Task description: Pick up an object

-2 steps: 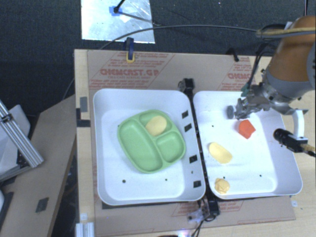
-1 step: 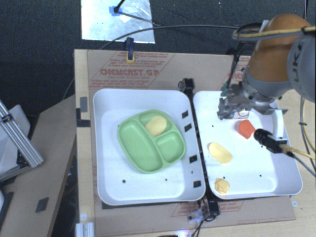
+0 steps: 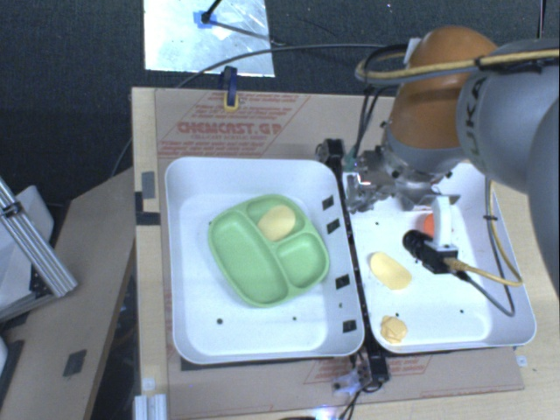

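Note:
In the right bin [image 3: 490, 322] a pale yellow piece [image 3: 390, 270] lies left of centre. A smaller yellow lump [image 3: 394, 329] sits near the front edge. An orange object [image 3: 425, 221] shows partly behind a white and black fitting on the arm. My gripper [image 3: 366, 192] hangs low at the right bin's back left, close to the divider between the bins, above and behind the pale yellow piece. In the left bin [image 3: 197, 322] a green divided plate [image 3: 254, 265] carries a yellow object [image 3: 278, 222] in its upper compartment.
The grey arm with its orange band [image 3: 446, 55] covers the right bin's back half. A black part with a yellow cable [image 3: 477, 274] trails across that bin. The bins rest on a cardboard sheet [image 3: 236, 125]. A metal rail [image 3: 35, 243] stands at far left.

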Controlling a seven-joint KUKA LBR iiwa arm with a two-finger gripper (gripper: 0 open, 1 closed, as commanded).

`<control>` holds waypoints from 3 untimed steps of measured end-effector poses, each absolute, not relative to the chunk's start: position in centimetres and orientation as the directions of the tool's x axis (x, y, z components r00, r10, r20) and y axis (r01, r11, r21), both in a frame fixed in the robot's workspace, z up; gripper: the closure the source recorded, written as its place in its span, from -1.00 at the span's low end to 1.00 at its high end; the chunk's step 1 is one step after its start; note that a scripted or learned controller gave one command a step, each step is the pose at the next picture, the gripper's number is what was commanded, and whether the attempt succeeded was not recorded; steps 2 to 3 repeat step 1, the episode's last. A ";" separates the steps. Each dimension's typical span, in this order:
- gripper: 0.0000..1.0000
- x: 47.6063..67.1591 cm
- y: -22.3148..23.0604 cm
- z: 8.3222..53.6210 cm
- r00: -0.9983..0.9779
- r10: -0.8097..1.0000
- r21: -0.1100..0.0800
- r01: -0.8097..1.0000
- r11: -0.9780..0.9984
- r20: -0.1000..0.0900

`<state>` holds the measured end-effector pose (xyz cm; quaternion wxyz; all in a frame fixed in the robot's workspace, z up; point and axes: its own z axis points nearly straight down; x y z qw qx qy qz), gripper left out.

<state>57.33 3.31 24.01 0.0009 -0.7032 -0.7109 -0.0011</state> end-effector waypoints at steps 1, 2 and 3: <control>1.00 56.6 8.6 22.1 -0.010 1.000 -0.001 1.000 0.010 0.002; 1.00 56.6 8.6 22.1 -0.010 1.000 -0.001 1.000 0.010 0.002; 1.00 56.6 8.6 22.1 -0.010 1.000 -0.001 1.000 0.010 0.002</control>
